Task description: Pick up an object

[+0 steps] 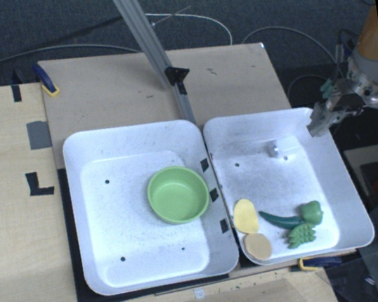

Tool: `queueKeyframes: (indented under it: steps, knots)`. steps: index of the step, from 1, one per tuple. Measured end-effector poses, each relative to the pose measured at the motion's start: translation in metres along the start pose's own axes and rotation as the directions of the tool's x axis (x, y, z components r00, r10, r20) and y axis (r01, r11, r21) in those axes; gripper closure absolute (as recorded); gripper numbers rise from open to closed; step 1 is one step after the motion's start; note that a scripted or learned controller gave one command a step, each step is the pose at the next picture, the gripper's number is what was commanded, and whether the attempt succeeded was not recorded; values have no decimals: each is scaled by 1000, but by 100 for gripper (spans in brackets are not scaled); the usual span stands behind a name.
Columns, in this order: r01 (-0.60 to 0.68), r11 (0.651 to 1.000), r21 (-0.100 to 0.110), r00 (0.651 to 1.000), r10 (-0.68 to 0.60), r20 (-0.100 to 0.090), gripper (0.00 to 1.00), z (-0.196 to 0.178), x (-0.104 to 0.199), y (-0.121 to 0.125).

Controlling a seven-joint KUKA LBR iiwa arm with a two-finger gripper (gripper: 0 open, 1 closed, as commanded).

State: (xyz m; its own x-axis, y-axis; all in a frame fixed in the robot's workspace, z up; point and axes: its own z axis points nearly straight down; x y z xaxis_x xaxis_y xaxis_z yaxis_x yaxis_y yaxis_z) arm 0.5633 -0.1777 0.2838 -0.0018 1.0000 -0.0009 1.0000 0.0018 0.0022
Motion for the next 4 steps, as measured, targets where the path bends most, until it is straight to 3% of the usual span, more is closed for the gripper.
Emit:
queueKeyframes:
  steps: [3,4]
  knots:
    - [5,1000,3,1000,-5,-2,100,4,154,13]
    - [4,1000,7,1000,-4,-2,100,23,203,13]
